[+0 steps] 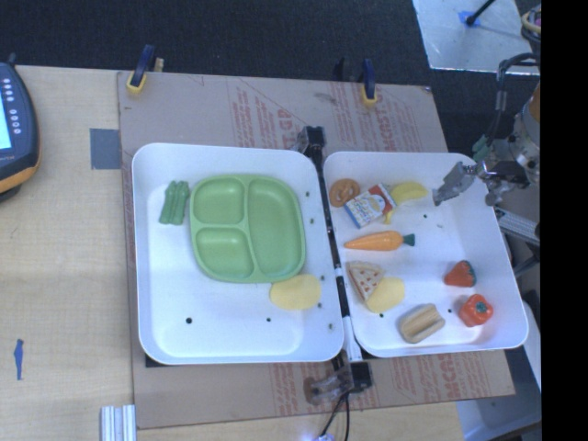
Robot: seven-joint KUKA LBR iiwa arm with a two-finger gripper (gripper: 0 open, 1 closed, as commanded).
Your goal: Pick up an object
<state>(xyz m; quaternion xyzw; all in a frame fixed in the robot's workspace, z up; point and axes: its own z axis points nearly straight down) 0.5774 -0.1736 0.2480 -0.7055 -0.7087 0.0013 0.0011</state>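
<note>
The right bin [496,246] holds a brown cookie [344,191], a small blue and white box [367,207], a yellow piece [410,191], an orange carrot [377,241], a sandwich wedge [364,279] beside a yellow lump [388,293], a bread roll [421,322], a strawberry [460,273] and a red tomato [475,310]. My gripper [452,185] hangs over the upper right part of this bin, just right of the yellow piece and apart from it. Nothing shows in its grasp.
The left bin [165,320] carries a green divided plate [248,228], a green bean bundle [174,201] and a yellow chip [295,292]. Both bins rest on cardboard [230,108] held by clamps [140,70]. A pendant [14,127] lies at the far left.
</note>
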